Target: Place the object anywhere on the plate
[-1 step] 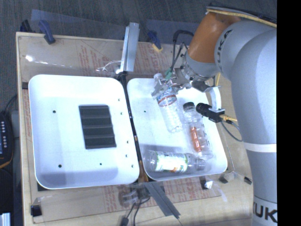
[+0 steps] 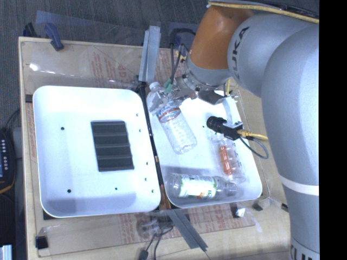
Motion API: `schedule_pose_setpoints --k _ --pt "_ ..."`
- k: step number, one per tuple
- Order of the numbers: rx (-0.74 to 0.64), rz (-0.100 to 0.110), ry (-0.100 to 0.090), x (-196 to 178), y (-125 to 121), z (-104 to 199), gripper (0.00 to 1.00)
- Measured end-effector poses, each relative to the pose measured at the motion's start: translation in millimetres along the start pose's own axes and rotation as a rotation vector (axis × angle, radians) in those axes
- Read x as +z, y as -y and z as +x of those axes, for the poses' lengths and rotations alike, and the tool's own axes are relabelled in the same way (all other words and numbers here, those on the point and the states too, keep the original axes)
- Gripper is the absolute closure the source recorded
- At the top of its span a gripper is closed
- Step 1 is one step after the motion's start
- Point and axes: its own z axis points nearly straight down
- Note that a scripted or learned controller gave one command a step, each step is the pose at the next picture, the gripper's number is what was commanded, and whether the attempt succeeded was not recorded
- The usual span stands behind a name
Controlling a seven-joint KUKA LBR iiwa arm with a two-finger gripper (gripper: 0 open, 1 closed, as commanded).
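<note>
Bins seen from above at a slant. Left half of frame: left bin (image 2: pixel 54 145) carrying a dark ribbed rectangular plate (image 2: pixel 112 145) at its centre. Right of centre: right bin (image 2: pixel 255 186) with three clear plastic bottles: a large bottle (image 2: pixel 174 124) lying tilted at the bin's upper left, a green-labelled bottle (image 2: pixel 198 188) along the lower edge, and an orange-tinted bottle (image 2: pixel 228 158) at the right. Upper right: arm (image 2: pixel 260 42); its gripper (image 2: pixel 179 91) sits just above the large bottle's cap end, largely hidden beneath the wrist, so its grasp state cannot be told.
</note>
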Motion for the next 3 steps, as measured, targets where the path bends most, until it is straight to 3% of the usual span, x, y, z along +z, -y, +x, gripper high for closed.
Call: schedule_pose_setpoints --k 1,2,3 --pt "-0.215 -0.004 0.004 -62.2 37.4 -25.6 1.00" --pt "-0.250 -0.002 0.002 -41.3 31.7 34.7 1.00" --pt "-0.202 0.001 0.001 -31.6 28.0 114.5 1.00"
